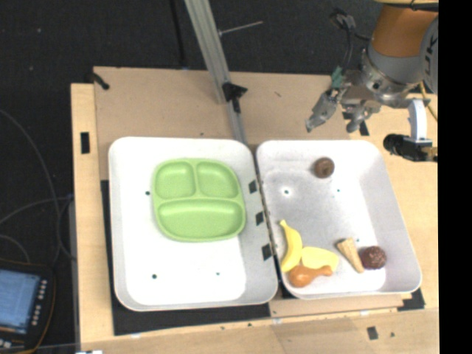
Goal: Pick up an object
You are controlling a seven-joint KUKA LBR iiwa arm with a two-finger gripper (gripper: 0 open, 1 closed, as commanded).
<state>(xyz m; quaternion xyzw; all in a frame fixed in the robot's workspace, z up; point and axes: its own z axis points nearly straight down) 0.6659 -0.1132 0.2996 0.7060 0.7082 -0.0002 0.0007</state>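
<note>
My gripper (341, 118) hangs above the far edge of the right bin (391, 190), up off the surface, its fingers spread apart with nothing between them. Nothing is picked yet, so the step in hand is choosing a target and coming down on it cleanly. The easiest candidate, I judge, is the small brown ball (323, 167) lying alone near the far wall of that bin, nearest to me and well apart from the rest; being round, it has no long axis, so any wrist angle would serve, but I should centre over it and close low so it does not roll away. The banana (290, 245) lies against the bin's left wall, its long axis running from far to near with a slight curve, stem end pointing away toward the far side; to take it I would set my fingers across that axis. It touches the yellow piece (318, 259) and orange piece (306, 275), so crowding could spoil a grasp there.
</note>
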